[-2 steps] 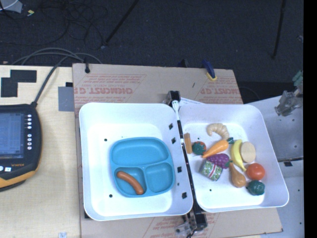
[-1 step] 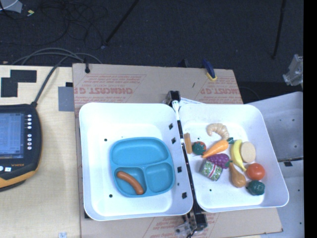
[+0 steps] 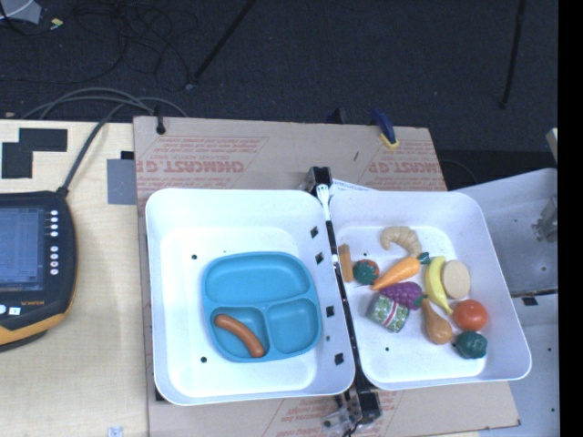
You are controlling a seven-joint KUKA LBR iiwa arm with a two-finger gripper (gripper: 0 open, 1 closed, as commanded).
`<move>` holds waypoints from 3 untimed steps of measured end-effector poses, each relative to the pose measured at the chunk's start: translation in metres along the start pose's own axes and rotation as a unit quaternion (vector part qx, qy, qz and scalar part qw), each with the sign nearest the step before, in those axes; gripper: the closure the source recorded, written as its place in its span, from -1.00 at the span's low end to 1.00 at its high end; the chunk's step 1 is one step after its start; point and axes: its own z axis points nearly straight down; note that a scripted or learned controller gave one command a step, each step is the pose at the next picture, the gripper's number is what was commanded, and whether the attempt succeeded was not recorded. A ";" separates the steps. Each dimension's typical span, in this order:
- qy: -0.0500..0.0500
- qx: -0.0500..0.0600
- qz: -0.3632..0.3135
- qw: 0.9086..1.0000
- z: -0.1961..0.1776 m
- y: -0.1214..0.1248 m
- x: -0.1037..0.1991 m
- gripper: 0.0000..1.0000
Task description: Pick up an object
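Note:
The right white bin (image 3: 492, 235) holds a cluster of toy foods: a beige croissant (image 3: 401, 238), an orange carrot (image 3: 398, 273), a yellow banana (image 3: 436, 282), a purple grape bunch (image 3: 404, 293), a green and red can (image 3: 388, 313), a red tomato (image 3: 470, 314), a tan pear (image 3: 435, 322), a dark green vegetable (image 3: 471, 344) and a small green and red piece (image 3: 365, 272). In the left white bin (image 3: 173, 244) lies a blue divided plate (image 3: 260, 285) with a sausage (image 3: 240, 333) in its lower left compartment.
A teach pendant (image 3: 32, 262) lies on the wooden bench at the far left. Cardboard (image 3: 237, 157) sits under both bins. A blue and yellow clamp (image 3: 387, 128) sits at the cardboard's far edge. Cables run across the dark floor beyond.

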 end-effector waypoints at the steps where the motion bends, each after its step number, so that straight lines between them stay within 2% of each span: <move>1: -0.003 -0.014 -0.006 1.000 -0.150 -0.014 0.052 1.00; 2: 0.000 -0.002 -0.002 1.000 -0.068 -0.032 0.020 1.00; 3: -0.002 -0.009 -0.007 1.000 -0.138 0.044 0.065 1.00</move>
